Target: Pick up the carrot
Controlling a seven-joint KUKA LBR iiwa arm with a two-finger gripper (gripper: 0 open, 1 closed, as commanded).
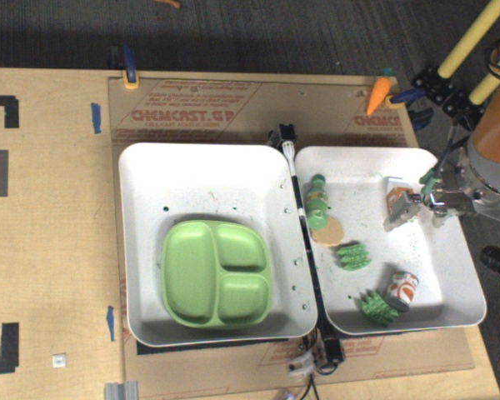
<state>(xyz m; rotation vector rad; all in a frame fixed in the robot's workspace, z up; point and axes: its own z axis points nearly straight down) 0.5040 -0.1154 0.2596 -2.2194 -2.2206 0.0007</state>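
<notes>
— What lies far left of the jaws?
— A green divided plate [217,272] in the left bin [150,173].
— And nearer?
— In the right bin [458,290], a green bottle [317,202] with a tan disc [327,231] just below it, then two leafy green pieces [352,256], [378,306] and a small can [403,288].
— The carrot?
— The carrot [379,94] rests on the desk [50,223] beyond the bins, up and left of the jaws [412,202].
— The jaws themselves?
— Whether they are spread or pressed together, I cannot tell; an orange-and-grey item [397,198] sits right at them.
</notes>
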